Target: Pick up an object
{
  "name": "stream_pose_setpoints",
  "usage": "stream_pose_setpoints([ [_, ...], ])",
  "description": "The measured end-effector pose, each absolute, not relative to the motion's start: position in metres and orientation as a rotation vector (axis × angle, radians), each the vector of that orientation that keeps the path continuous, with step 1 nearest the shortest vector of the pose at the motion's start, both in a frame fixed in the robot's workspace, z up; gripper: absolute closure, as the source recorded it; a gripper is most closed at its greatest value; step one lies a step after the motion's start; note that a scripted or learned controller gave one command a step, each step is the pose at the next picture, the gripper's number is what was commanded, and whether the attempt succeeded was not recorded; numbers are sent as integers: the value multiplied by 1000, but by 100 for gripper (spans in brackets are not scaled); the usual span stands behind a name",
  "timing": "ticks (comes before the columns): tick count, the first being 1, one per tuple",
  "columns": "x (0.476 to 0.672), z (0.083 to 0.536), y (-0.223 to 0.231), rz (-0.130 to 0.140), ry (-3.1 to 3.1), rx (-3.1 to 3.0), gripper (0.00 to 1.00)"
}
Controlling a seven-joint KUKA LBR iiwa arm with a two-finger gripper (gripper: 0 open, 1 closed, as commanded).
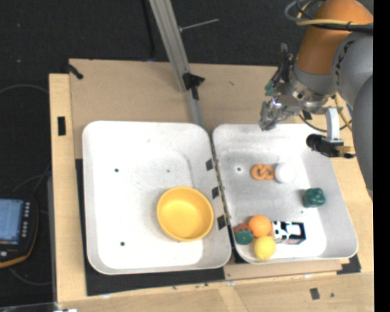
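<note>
My gripper [268,119] hangs over the far edge of the right bin [247,148], raised above it, with nothing visible between its fingers. In that bin lie an orange pretzel-shaped piece [262,171] and a white ball [285,173] near the middle, and a green block [313,197] toward the right. At the near edge sit an orange ball [259,226], a yellow lemon-like ball [264,247], a small green and red piece [242,235] and a black and white toy [290,233].
The left bin [123,155] holds a yellow bowl [184,213] near its right front. A grey metal post [175,51] slants up from behind the divide between the bins. Brown bench board [234,90] lies beyond both bins.
</note>
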State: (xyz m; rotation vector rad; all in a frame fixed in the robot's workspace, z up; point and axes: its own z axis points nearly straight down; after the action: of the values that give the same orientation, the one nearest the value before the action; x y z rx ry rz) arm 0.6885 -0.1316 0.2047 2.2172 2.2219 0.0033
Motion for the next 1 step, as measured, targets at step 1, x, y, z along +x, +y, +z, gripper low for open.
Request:
stream_pose_setpoints([
  [1,685,216,-70,4,2229,2214,100],
])
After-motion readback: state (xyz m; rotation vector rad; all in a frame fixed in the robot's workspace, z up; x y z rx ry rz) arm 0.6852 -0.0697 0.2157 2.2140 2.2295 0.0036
